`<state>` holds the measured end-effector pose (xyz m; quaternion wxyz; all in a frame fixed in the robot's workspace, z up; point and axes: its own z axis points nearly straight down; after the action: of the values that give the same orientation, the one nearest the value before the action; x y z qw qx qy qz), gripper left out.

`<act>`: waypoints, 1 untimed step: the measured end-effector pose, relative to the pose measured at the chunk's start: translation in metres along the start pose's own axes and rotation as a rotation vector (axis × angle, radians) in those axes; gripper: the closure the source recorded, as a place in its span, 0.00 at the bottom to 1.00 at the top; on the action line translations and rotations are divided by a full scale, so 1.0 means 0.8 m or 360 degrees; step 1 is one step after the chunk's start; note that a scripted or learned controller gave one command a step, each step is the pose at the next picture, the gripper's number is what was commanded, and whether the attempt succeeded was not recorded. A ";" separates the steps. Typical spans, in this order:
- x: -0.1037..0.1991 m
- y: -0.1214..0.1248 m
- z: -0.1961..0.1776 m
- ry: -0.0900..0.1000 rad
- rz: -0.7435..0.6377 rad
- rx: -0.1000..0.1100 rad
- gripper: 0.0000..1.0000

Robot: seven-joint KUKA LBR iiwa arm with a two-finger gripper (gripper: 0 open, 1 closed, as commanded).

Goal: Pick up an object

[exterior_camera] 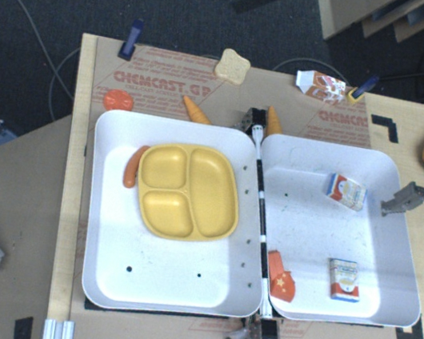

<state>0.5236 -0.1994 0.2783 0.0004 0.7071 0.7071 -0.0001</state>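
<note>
Left of claw point(416, 202), carton point(345, 191), apart

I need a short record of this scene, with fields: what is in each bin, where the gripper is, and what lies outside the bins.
left bin: yellow divided plate; sausage touching the plate's left edge
right bin: small carton near the far side; small box near the front; red item at the left wall
gripper: at the right bin's right rim, fingers apart, nothing between them
outside the bins: bread slice, orange disc, carrot, crumpled carton
</note>
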 end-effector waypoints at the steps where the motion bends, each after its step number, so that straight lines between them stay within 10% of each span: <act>1: -0.030 -0.021 0.157 0.0002 0.0002 0.0004 0.00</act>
<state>0.5071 -0.2237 0.1528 -0.0010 0.7074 0.7068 -0.0005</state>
